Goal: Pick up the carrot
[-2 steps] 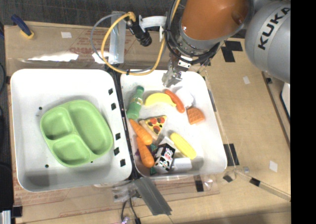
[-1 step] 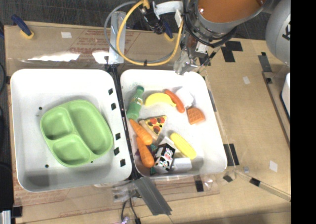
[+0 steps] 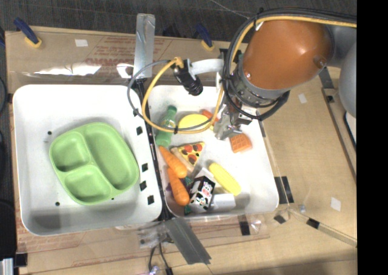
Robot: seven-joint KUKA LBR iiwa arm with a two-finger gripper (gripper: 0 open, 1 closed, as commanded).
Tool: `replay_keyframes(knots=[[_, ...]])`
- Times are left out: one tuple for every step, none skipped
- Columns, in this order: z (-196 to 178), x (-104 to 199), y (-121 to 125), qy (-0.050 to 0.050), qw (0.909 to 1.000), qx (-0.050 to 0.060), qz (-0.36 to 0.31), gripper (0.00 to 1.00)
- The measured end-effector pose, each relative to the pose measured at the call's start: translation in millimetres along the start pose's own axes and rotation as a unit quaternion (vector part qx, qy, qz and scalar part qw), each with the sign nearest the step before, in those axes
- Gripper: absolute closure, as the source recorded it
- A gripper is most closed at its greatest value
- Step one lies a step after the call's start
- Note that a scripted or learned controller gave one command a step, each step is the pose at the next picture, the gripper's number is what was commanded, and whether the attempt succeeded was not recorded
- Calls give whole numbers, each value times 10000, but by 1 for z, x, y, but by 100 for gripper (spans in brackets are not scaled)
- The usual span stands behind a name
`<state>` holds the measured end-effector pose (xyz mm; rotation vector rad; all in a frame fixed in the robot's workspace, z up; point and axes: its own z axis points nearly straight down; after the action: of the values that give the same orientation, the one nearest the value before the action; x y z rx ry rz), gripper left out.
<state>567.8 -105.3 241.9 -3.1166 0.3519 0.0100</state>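
The gripper (image 3: 227,123) is seen low in the right bin (image 3: 262,165), well apart from the carrot (image 3: 171,163); its opening cannot be told.

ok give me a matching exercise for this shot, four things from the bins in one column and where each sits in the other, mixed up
Things
1. green divided plastic plate
2. long orange carrot
3. yellow corn cob
4. orange salmon-coloured chunk

Places
A. right bin, just below the gripper
B. along the right bin's left wall
C. middle of the left bin
D. right bin, lower right area, near the black-and-white carton

Pairs: 1-C, 2-B, 3-D, 4-A
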Motion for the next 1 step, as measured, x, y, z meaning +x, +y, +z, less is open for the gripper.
replay_keyframes(knots=[[9, 39, -30, 16, 10000, 4, -90, 100]])
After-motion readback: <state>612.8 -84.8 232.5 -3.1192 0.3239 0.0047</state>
